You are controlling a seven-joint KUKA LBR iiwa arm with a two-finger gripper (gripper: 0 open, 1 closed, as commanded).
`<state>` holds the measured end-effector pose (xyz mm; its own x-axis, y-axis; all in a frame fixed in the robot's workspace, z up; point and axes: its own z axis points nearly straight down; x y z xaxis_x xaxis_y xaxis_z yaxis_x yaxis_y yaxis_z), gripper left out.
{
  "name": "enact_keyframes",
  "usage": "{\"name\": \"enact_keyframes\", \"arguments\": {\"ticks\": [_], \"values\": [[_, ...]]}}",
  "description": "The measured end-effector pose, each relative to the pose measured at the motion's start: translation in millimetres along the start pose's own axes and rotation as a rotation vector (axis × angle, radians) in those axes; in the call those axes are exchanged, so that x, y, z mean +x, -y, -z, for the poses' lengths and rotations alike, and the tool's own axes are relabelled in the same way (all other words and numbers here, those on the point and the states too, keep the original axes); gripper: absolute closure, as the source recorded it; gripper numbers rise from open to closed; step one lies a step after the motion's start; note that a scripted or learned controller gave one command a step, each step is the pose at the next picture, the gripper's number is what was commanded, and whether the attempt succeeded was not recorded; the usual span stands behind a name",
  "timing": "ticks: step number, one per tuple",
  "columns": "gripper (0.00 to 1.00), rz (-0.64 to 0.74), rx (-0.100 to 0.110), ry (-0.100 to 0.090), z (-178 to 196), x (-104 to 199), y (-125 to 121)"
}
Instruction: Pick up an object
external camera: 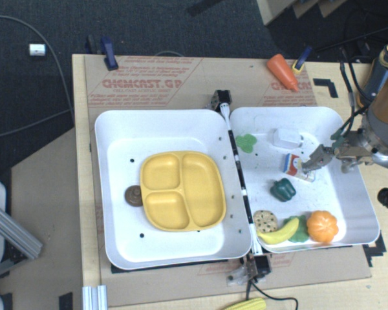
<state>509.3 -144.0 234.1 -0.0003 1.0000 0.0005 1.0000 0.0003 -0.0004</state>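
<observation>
Pincer hangs over the right bin, tip touching or just above a small red-and-white carton at its nine o'clock. I cannot tell its spread. Green pepper lies near, at seven o'clock.

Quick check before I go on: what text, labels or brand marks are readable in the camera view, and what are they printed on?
"CHEMCAST GP", red print on the brown board under the bins, large line readable, last letters uncertain.
Smaller red lines above and below it on that board: too blurred to read.
Red print on the board near the orange carrot toy: too blurred to read.
Small red, white and blue carton by the gripper: markings too small to read.
</observation>
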Motion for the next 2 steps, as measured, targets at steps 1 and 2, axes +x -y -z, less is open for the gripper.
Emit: {"name": "enact_keyframes", "arguments": {"ticks": [1,2], "values": [[0.0,0.0,0.002,-0.001,-138.2,15.8,-27.0],[0.0,0.0,0.002,-0.001,-150.1,42.0,-1.9]]}}
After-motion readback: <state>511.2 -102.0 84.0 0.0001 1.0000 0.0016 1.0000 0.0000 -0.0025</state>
